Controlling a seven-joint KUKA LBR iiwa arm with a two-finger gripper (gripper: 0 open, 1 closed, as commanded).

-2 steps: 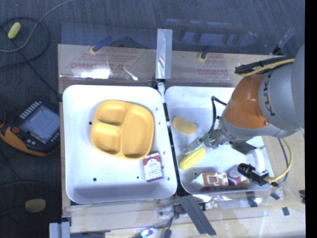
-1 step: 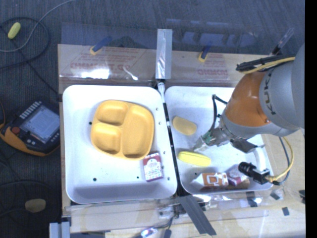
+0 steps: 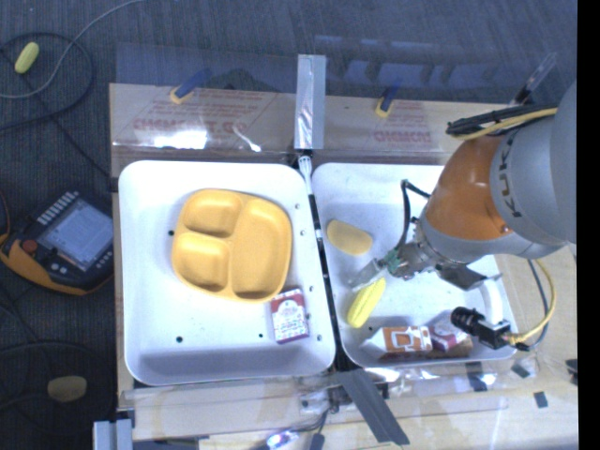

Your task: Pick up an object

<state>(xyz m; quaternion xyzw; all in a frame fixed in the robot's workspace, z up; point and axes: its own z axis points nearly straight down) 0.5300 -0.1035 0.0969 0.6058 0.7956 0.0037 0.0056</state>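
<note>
In the right bin (image 3: 375, 187), my gripper (image 3: 382, 268) hangs low near the middle, reaching in from the right under the grey and orange arm. Just below and left of it lies a yellow corn cob (image 3: 365, 303), tilted, with its upper end close to the gripper tip. A pale yellow oval object (image 3: 349, 237) rests up and left of the gripper, apart from it. A flat brown and orange packet (image 3: 417, 339) lies along the front wall of the same bin. I cannot tell whether anything is between the fingers.
The left bin (image 3: 150, 279) holds a yellow divided plate (image 3: 232, 242) and a small red box (image 3: 289, 317) near its front right corner. A ridge between the bins runs just left of the corn cob.
</note>
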